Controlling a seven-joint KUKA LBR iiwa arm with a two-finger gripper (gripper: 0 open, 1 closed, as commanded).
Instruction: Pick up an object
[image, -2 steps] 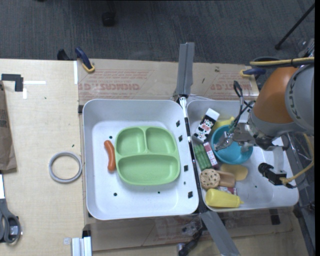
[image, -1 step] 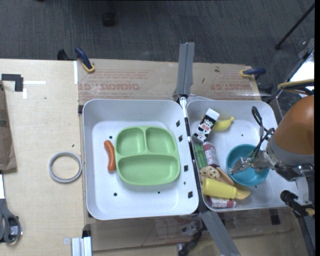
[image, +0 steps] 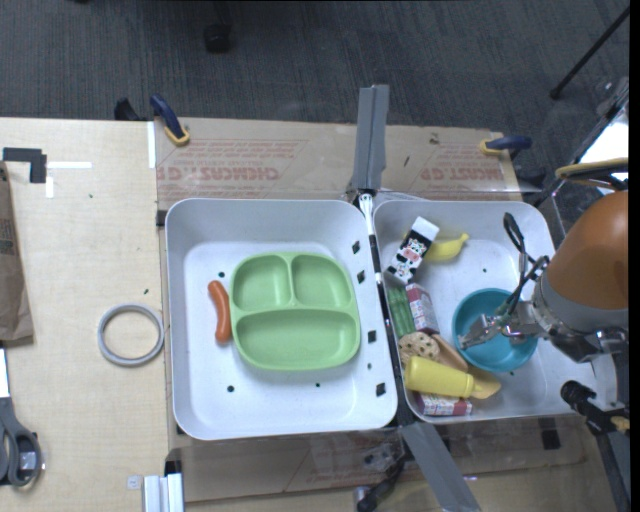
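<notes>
The right bin holds a jumble of items. A blue bowl sits in its lower middle, with a yellow bottle and a cookie to its left. Toward the back lie a black-and-white cow-patterned carton and a small yellow banana. My gripper reaches in from the right and sits low over the blue bowl, at or inside its rim. Nothing can be made out held in it. The arm's orange band rises behind it.
The left bin holds a green divided plate and an orange sausage beside it. A dark utensil leans at the right bin's back right. On the bench to the left lies a grey ring.
</notes>
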